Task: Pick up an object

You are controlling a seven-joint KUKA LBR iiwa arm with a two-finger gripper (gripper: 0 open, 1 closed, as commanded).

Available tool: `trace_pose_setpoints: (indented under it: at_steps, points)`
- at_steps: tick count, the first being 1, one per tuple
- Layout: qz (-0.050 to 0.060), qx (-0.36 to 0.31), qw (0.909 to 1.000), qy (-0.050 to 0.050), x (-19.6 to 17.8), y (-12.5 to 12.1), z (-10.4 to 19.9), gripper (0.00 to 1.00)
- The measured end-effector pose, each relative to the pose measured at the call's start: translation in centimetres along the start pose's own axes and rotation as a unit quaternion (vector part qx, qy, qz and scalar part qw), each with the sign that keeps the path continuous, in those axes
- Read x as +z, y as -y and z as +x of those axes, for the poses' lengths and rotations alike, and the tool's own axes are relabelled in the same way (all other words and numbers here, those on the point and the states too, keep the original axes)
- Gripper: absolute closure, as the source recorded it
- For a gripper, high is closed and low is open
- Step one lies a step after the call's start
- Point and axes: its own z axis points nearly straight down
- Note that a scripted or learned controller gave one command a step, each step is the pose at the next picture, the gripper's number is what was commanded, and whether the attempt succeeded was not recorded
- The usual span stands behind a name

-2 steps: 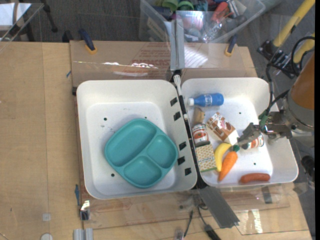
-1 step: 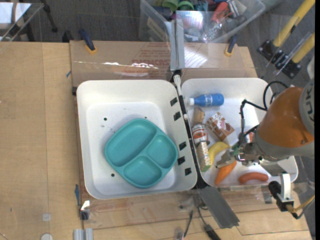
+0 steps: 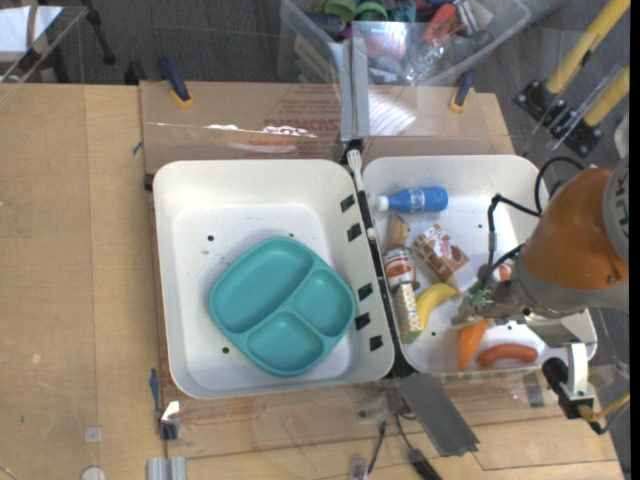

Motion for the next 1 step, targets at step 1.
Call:
trace_pose_setpoints:
  at_steps: [1]
  points:
    - [0.010, 0.088, 0.9961, -0.003, -8.22, -3.58, 7.30, 1.00]
